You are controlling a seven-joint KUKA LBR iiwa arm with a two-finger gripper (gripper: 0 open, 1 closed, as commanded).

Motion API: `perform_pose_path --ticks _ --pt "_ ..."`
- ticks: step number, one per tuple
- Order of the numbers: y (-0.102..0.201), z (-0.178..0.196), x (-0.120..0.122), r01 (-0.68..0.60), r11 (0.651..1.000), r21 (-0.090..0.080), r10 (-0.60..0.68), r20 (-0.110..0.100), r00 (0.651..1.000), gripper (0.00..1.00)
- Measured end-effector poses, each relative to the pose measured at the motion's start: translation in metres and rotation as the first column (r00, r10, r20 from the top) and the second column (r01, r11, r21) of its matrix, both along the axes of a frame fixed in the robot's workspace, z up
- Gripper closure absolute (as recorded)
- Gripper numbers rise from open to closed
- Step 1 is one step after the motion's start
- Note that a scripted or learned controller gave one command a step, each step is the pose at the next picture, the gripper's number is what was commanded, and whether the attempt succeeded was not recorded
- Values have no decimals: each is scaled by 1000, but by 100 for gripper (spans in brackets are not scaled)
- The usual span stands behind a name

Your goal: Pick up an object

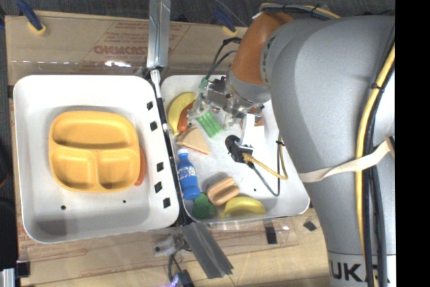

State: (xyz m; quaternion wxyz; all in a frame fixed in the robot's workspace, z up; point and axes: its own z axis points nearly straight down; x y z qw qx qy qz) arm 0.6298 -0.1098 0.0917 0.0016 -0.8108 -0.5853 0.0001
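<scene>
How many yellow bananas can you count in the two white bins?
2. One curved yellow banana lies at the right bin's upper left, beside the gripper; another yellow banana lies along its near edge. The grey arm may hide more.

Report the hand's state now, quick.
Hand: low in the right bin, over a green item; open or closed cannot be told.

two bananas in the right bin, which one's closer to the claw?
The banana at the bin's upper left, beside the divider, just left of the claw. The other banana lies at the bottom edge, next to the hot dog.
</scene>
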Motion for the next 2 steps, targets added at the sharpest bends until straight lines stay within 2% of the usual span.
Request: perform_pose_path --ticks 1,2 --pt "1 10 0 -7 1000 -1 7 -2 1000 100" --pt "67 102 28 229 973 -2 -229 2 973 100"
